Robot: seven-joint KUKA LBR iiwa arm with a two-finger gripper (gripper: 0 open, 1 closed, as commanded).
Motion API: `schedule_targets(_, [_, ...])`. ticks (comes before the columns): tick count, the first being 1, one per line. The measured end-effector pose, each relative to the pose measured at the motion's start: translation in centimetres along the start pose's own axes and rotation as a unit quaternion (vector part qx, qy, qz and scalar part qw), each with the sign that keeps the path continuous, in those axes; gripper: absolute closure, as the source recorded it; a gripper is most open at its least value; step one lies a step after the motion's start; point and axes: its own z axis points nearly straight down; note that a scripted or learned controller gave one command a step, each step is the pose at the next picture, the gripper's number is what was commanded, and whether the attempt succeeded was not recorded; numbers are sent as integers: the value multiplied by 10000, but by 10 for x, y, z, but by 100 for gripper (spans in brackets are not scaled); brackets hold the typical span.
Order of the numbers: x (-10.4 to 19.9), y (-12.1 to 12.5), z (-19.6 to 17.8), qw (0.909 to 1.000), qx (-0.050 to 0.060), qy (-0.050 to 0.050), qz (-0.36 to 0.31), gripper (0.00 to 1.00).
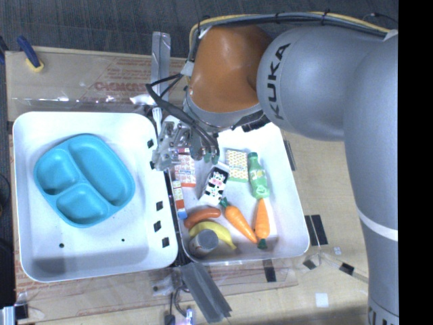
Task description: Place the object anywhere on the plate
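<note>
The arm [325, 66] blocks my view of the right bin's [294, 202] far edge. I can't make out the hand's [177, 144] fingers.

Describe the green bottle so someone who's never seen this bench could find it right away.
Look in the right-hand shallow white bin, on its far-right side. The small green plastic bottle lies there, just above the two orange toy carrots. It is the only green, capped item among the toys there.

Two white bins [81, 263] sit side by side on the desk, one blue plate [84, 179] in the bin left of the hand [177, 144]. Below the hand lie two carrots [239, 223], one banana [215, 237], one sausage [202, 214], one green bottle [256, 175] and one black-and-white carton [216, 183].
</note>
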Motion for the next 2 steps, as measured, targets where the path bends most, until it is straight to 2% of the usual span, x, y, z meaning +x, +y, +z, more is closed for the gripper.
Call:
schedule_targets(1, [9, -42, 15, 9922, 0, -2, -1248, 100])
schedule_targets(2, [79, -57, 6, 9788, -2, -8, -2049, 100])
